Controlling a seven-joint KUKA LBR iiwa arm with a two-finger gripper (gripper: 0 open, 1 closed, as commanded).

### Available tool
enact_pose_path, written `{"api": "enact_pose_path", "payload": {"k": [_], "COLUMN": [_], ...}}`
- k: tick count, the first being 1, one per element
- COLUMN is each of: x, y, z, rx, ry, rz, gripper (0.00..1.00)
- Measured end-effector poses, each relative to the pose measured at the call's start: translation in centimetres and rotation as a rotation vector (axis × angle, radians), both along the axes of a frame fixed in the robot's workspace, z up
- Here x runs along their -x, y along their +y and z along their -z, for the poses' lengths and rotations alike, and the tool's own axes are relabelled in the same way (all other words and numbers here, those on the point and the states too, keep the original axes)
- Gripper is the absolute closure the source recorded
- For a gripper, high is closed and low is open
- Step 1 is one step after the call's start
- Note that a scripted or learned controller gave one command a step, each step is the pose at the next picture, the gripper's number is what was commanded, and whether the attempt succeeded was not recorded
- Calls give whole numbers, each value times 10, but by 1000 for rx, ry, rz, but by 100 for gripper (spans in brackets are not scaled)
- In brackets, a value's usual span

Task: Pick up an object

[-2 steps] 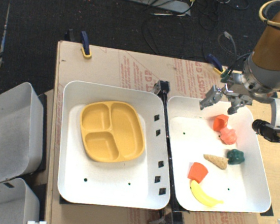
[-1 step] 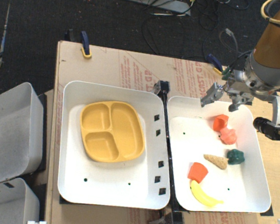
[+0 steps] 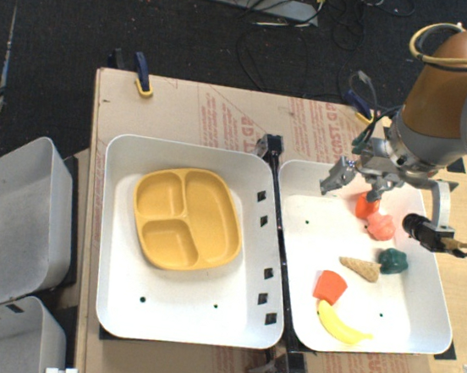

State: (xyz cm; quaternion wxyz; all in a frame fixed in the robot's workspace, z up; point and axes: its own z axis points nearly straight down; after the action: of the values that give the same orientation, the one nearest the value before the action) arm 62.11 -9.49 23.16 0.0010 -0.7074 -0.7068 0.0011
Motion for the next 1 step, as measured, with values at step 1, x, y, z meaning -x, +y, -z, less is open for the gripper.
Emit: {"api": "enact_pose_path", "payload": {"k": [1], "x": [-1], "y": [0], "z": [64], "rx": [0], "ry": [2], "rz": [1], "gripper": [0]}}
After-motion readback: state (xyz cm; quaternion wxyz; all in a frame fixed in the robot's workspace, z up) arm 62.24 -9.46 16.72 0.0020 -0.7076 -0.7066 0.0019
